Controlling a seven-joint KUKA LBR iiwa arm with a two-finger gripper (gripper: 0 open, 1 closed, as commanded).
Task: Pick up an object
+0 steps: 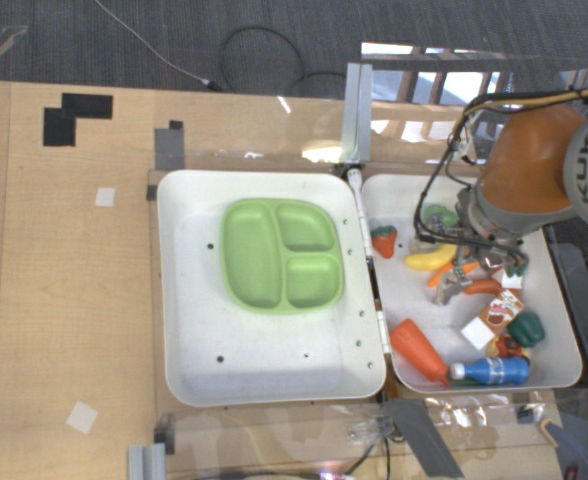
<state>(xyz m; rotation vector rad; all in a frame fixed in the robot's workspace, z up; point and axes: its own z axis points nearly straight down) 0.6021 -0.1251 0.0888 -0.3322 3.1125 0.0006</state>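
Gripper (461, 280) low in right bin (564, 368) beside banana (430, 259); finger state cannot be told. No pick confirmed; lift outstanding.

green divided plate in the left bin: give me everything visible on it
The green plate is a light green, rounded-square tray with three compartments: one long one on its left, two smaller ones on its right. It looks like matte plastic. It lies flat, right side up, near the middle of the left bin, with nothing in it.
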